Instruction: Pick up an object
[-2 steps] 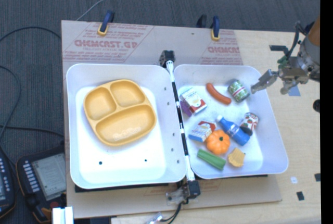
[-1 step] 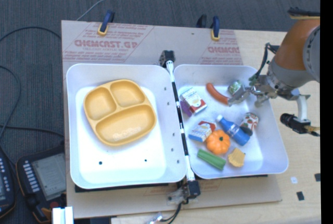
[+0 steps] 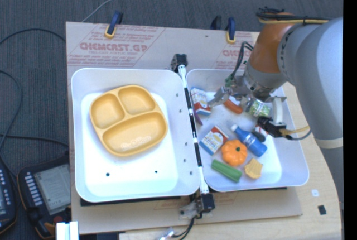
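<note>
My gripper [image 3: 241, 94] is low over the back of the right bin [image 3: 290, 169], below the arm's orange band. Just beneath it lies a small orange-red piece [image 3: 233, 105], and a green-labelled can [image 3: 260, 108] sits to its right. A silver-white packet [image 3: 204, 99] is to the gripper's left. Further forward in the same bin are a blue bottle [image 3: 250, 141], an orange pumpkin [image 3: 234, 153], a green cucumber [image 3: 226, 171], a yellow piece [image 3: 254, 169] and a small carton [image 3: 212, 140]. I see nothing lifted off the bin floor.
The left bin [image 3: 83, 177] holds a yellow divided plate [image 3: 129, 119]. A black ridge [image 3: 189, 121] runs between the two bins. The arm's grey body covers the right bin's far right corner. Clamps and cables sit along the board's back edge.
</note>
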`<state>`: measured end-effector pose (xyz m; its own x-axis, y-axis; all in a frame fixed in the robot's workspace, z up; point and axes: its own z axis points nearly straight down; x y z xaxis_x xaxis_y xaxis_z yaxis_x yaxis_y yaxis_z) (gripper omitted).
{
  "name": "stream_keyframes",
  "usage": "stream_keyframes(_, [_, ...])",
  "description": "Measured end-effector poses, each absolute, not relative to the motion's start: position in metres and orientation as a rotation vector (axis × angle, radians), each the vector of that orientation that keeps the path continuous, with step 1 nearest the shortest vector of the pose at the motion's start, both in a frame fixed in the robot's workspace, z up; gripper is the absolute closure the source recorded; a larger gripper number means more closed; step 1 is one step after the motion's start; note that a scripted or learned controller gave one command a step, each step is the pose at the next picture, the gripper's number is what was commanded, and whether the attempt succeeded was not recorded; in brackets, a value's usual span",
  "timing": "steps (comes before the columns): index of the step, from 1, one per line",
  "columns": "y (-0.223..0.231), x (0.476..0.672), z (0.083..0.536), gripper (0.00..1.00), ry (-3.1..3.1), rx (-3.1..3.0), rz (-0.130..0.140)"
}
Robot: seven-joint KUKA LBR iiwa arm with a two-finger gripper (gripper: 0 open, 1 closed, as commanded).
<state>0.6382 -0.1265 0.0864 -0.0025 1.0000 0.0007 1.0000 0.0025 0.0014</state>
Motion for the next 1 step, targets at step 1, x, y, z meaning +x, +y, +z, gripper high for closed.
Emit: stream_keyframes(1, [-0.1270,0.6395,0.0962,1.00,2.223,2.214,0.003])
